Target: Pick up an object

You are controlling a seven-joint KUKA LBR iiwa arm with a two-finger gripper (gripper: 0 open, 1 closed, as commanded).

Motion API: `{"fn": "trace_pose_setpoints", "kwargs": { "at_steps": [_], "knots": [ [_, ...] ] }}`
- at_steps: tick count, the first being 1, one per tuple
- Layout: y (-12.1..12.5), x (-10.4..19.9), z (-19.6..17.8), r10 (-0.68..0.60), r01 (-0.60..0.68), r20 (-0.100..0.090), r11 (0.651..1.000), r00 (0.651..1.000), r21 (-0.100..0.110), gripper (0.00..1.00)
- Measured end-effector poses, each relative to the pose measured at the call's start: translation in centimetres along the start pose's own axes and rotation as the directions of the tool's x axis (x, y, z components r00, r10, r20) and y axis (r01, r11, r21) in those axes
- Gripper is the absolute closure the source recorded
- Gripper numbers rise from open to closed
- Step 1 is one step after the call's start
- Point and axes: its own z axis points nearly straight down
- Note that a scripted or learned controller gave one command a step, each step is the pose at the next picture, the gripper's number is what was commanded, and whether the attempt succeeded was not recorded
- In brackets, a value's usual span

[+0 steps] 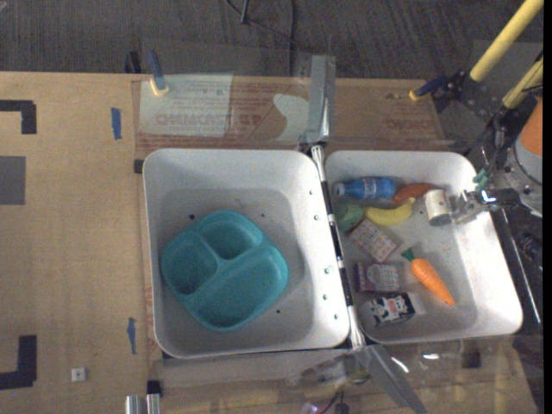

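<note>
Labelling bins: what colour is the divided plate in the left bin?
Teal, plain: the divided plate, seen in the camera view.

Divided plate in left bin, carrot, banana, perhaps cartons in right bin

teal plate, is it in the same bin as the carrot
No, the teal plate lies in the left bin, the carrot in the right bin.

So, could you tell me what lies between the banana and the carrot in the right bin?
In the camera view, between the banana and the carrot the white bin floor is bare.
</note>
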Motion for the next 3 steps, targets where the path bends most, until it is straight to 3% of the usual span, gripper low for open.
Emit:
{"fn": "trace_pose_setpoints", "kwargs": {
  "at_steps": [1, 2, 3],
  "knots": [
    [4.0, 6.0, -7.9, 0.196, -0.196, 0.001, 0.981, 0.981, -0.001, 1.0],
    [4.0, 6.0, -7.9, 0.196, -0.196, 0.001, 0.981, 0.981, 0.0, 0.0],
    [5.1, 7.8, 7.3, 0.166, -0.166, 0.0, 0.986, 0.986, -0.002, 0.0]
  ]
}}
